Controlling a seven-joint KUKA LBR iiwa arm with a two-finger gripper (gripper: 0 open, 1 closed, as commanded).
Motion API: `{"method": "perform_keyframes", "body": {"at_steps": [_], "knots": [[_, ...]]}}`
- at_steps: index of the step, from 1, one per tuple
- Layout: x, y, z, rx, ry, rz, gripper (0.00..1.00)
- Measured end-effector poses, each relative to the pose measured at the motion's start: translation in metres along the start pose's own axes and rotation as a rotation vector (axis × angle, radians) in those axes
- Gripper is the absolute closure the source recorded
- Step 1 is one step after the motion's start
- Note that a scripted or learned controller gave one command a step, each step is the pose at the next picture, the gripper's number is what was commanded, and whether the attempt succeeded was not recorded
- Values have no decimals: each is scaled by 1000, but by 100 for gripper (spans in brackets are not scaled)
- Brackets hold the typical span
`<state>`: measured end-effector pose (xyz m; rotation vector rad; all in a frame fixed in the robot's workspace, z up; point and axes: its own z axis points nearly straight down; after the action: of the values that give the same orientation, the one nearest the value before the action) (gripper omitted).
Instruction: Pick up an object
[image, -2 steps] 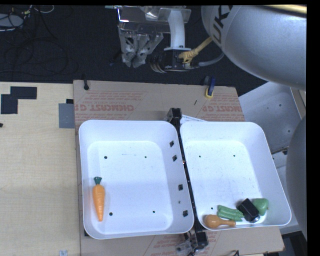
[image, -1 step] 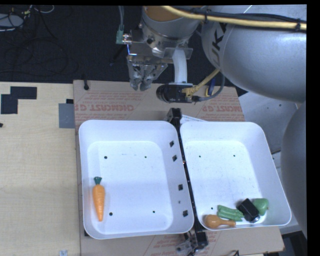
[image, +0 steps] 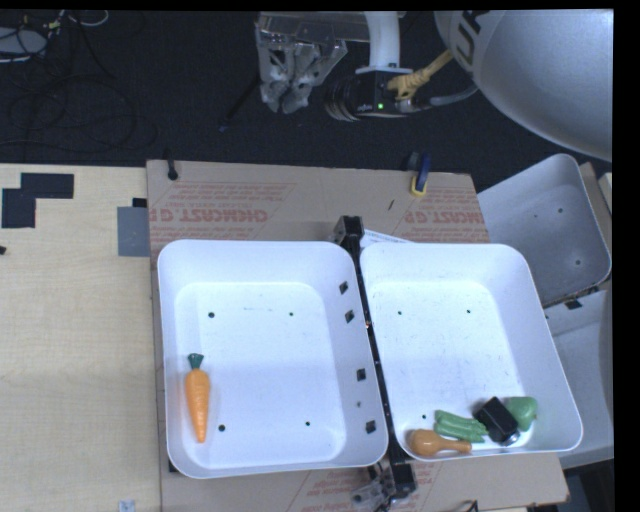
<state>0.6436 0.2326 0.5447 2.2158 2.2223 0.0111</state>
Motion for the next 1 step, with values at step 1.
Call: {"method": "perform_keyframes", "body": {"at_steps": [1], "knots": [[-60, 0, 7, 13, -5, 7, 100]]}}
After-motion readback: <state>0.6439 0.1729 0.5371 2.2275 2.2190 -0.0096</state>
